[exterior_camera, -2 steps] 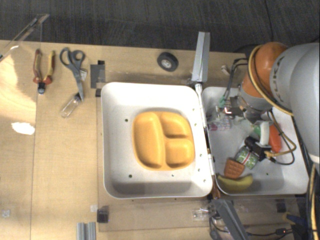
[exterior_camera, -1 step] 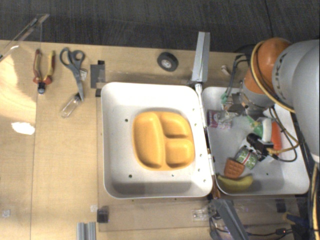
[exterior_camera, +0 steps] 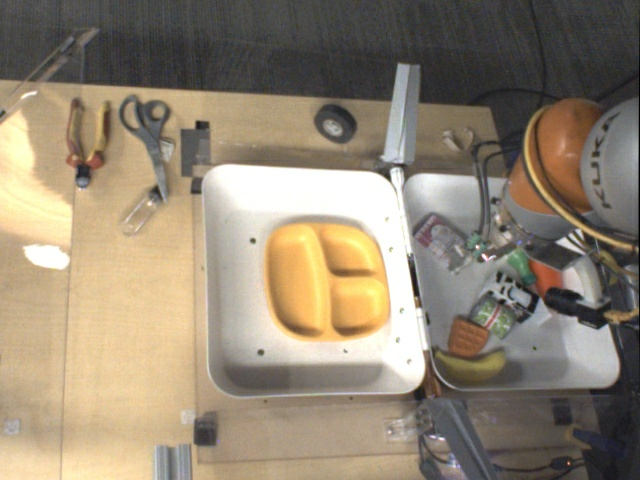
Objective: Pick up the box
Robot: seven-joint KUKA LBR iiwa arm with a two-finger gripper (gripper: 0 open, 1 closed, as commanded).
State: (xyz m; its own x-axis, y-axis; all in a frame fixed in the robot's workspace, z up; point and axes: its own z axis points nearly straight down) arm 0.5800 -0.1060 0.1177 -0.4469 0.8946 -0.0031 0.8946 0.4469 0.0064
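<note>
Banana (exterior_camera: 470,366) at right bin (exterior_camera: 600,373) front edge, touching box (exterior_camera: 466,335). Gripper (exterior_camera: 478,245) above pink packet (exterior_camera: 436,233); jaw state unreadable.

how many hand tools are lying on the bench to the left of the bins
2: red-handled pliers near the bench's far left edge, and scissors just right of them. More may lie beyond the picture's edge.

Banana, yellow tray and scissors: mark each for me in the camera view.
Banana (exterior_camera: 472,366), camera view, middle of its curved body, right bin's near edge.
Yellow tray (exterior_camera: 327,278), camera view, ridge between its compartments, left bin.
Scissors (exterior_camera: 152,138), camera view, near the pivot, on the bench.
</note>
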